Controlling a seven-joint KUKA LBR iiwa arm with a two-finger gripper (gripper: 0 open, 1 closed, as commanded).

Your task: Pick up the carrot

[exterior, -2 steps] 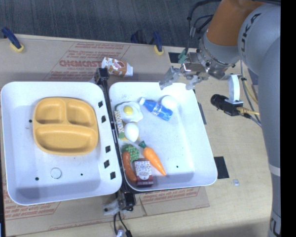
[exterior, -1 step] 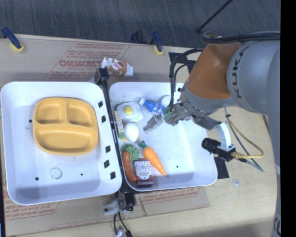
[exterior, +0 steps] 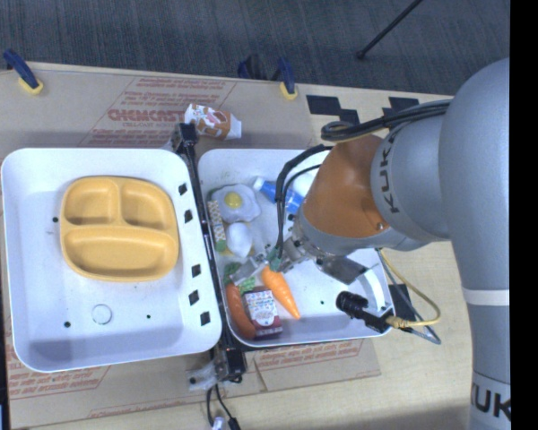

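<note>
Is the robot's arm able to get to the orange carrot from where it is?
Probably yes. The carrot lies uncovered on top in the right bin, right below the arm's wrist, though a ketchup packet crowds its left side.

orange carrot, yellow divided plate, white bins

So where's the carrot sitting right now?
The carrot lies in the right bin, toward its lower left part, next to a red packet on its left and just below the end effector.
</note>
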